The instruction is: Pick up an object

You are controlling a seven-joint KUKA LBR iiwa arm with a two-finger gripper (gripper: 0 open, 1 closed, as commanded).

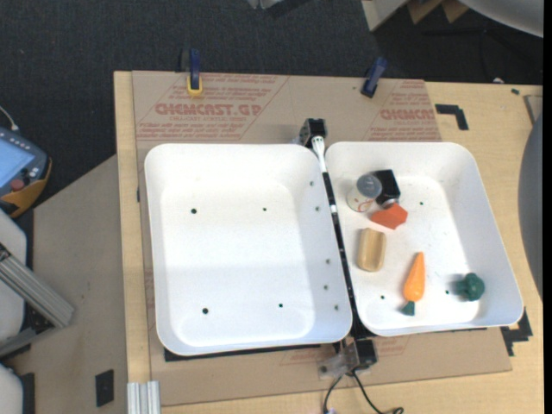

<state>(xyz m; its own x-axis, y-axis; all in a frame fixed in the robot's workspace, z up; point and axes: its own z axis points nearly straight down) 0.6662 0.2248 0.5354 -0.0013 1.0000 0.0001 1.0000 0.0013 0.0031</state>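
Toy carrot [414, 281] at right bin's [496, 231] five o'clock: likely light, rigid, slick (grip mid-body, across taper). Pincer state: cannot tell.

"CHEMCAST GP" on brown board [216, 106]

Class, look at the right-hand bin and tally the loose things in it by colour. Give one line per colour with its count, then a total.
Orange: 2, the toy carrot and the orange block
Green: 1, the green ball
Tan: 1, the tan cylinder
Black: 1, the black block
Grey: 1, the grey round piece
White: 1, the white disc
Total: 7
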